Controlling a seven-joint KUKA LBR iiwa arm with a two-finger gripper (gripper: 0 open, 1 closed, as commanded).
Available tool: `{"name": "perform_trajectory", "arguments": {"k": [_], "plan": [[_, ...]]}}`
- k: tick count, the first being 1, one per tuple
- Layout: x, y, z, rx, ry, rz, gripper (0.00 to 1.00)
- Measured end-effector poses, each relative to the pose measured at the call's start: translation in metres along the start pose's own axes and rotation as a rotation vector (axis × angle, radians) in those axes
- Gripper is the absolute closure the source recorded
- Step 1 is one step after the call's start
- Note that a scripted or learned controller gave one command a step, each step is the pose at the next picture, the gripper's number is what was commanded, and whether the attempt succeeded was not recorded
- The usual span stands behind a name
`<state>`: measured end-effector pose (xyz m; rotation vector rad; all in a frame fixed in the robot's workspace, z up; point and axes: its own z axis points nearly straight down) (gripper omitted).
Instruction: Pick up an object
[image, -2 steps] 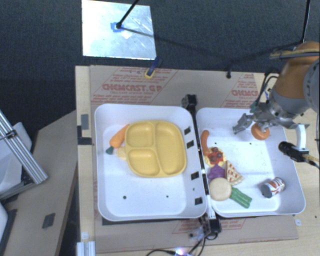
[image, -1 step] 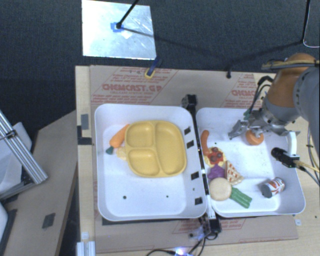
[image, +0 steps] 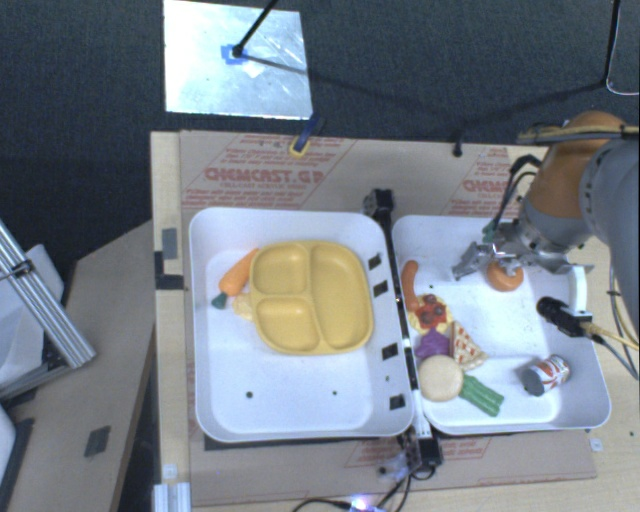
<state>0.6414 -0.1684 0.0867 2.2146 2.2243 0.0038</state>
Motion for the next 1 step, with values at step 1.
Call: {"name": "perform_trajectory", "arguments": {"k": [1], "plan": [[-0.0022, 0.0023, -0.0136, -0.010, -0.007, -0.002, 1.00]]}}
